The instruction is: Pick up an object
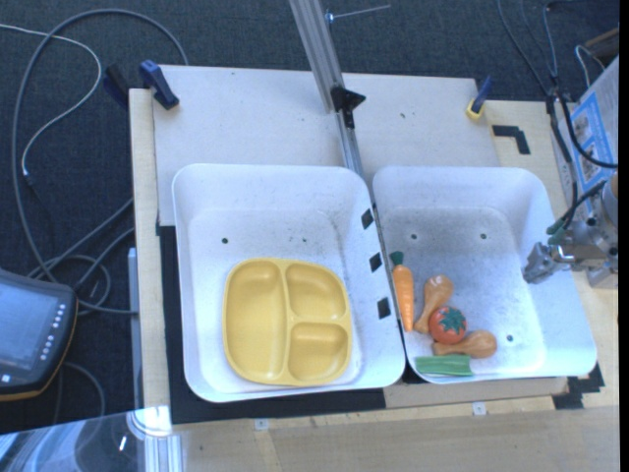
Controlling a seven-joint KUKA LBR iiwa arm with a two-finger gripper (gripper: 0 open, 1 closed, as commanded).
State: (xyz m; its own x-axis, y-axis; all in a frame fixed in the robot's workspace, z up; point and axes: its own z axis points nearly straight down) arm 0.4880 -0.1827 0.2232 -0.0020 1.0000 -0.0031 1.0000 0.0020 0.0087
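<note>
Several toy foods lie in the near left corner of the right bin (491, 200). A carrot (403, 296) lies along the left wall, beside a pale orange piece (434, 295). A red tomato (448, 324) rests against a tan gourd-shaped piece (476, 343), and a green pod (442, 365) lies by the front wall. My gripper (542, 262) hangs over the bin's right wall, well to the right of the food, with nothing visibly held.
The left bin (197, 205) holds a yellow divided plate (288, 321). A metal pole (316, 37) slants down to the gap between the bins. Blue clamps (158, 84) and cables sit at the bench's edges.
</note>
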